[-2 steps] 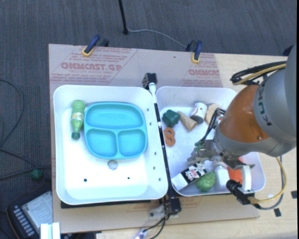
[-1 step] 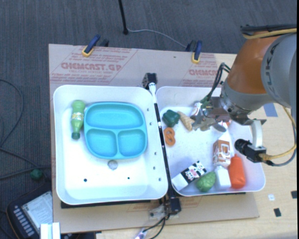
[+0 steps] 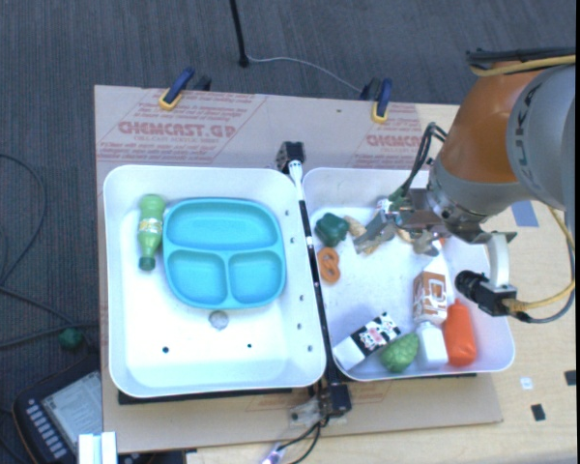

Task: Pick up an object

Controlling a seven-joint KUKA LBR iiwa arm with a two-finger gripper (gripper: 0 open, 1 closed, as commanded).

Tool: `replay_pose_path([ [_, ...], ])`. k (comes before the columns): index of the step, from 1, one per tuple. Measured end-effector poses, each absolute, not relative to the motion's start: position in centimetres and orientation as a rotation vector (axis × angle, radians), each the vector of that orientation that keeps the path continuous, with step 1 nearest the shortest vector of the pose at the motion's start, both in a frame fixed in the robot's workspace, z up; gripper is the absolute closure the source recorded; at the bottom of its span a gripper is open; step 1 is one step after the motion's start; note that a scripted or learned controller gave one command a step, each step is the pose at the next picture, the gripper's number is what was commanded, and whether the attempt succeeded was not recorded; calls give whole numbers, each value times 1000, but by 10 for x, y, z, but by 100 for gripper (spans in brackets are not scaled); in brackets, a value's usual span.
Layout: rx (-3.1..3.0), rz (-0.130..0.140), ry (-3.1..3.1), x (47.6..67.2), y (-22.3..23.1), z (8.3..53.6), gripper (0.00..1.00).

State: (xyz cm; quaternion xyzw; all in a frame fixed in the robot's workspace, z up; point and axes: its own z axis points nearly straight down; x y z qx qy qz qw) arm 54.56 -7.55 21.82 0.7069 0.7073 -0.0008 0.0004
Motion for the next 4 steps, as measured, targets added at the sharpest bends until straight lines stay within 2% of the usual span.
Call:
replay_pose_path([
  [1, 2217, 4, 2217, 573, -133, 87, 0],
  [2, 2214, 4, 2215, 574, -134, 98, 100],
  [3, 2215, 3, 2215, 574, -134, 98, 0],
  [4, 2214, 7, 2213, 533, -124, 88, 0],
])
